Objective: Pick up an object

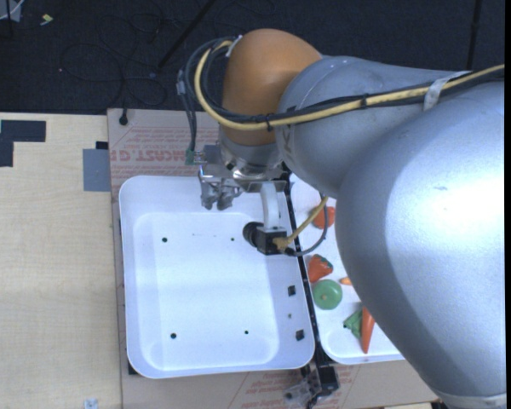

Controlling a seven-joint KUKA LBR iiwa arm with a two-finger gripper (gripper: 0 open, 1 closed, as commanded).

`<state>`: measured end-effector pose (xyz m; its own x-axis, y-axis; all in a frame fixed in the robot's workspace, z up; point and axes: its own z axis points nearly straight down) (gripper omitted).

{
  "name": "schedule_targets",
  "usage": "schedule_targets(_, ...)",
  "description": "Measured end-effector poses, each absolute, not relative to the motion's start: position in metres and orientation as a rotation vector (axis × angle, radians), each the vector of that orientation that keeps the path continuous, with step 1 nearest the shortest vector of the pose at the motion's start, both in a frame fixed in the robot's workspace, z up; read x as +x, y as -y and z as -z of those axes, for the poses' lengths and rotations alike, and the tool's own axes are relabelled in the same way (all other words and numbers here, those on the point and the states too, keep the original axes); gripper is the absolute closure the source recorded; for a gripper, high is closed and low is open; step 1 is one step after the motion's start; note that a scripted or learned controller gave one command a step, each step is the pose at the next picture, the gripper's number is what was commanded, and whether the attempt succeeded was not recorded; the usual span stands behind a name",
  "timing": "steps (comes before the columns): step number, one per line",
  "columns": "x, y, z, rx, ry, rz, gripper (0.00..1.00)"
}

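While the fingers' spacing stays unreadable, gripper [219, 196] over left bin's [145, 331] far edge, green ball [328, 293] well off right.

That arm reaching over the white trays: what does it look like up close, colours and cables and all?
The arm is smooth, rounded, silver-grey, with an orange dome-like band above the wrist. Yellow and black cables loop beside it. The pincer is small, grey metal.
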<state>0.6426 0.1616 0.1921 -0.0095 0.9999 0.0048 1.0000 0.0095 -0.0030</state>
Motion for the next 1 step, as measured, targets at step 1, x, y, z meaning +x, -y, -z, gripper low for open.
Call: schedule_targets(1,0.6048,-0.2338,-0.2122,-2.209,2.227,0.000,1.00)
